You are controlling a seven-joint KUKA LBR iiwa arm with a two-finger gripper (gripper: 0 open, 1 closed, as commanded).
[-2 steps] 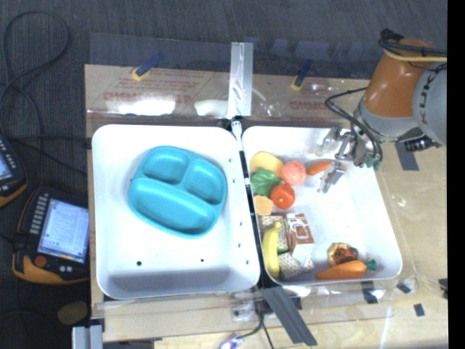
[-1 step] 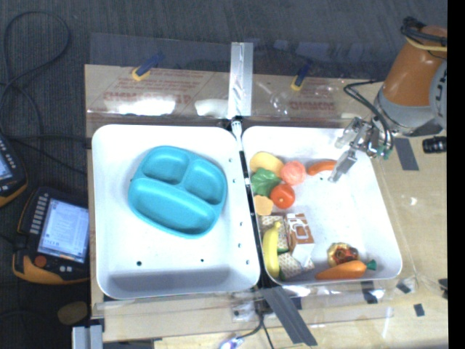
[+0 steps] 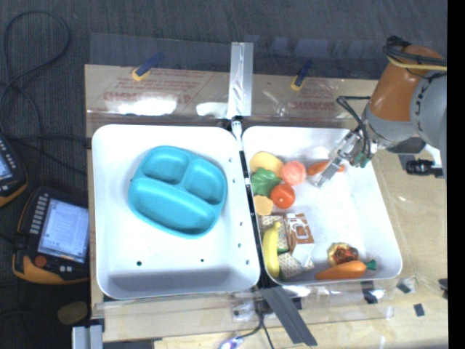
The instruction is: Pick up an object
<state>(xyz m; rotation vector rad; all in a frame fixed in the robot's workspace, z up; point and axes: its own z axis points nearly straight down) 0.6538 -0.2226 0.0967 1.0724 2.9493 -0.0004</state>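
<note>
My gripper (image 3: pixel 325 175) hangs low over the upper part of the right bin (image 3: pixel 378 217), reaching in from the right under the orange wrist band (image 3: pixel 396 93). Its tip sits next to a small orange-red piece (image 3: pixel 317 168), and I cannot tell whether they touch. Just left of it lie a pink peach (image 3: pixel 293 171), a yellow fruit (image 3: pixel 266 162), a green pepper (image 3: pixel 263 182) and a red tomato (image 3: pixel 283 195). At the bin's near end are a banana (image 3: pixel 270 249), printed packets (image 3: pixel 298 233), a carrot (image 3: pixel 341 270) and a dark round item (image 3: pixel 341 253).
The left bin (image 3: pixel 116 253) holds a blue divided plate (image 3: pixel 178 189). A ridge (image 3: pixel 243 195) separates the two bins. A handheld controller (image 3: pixel 54 231) lies on the floor at the left. Bare white floor shows in the right bin's middle and right side.
</note>
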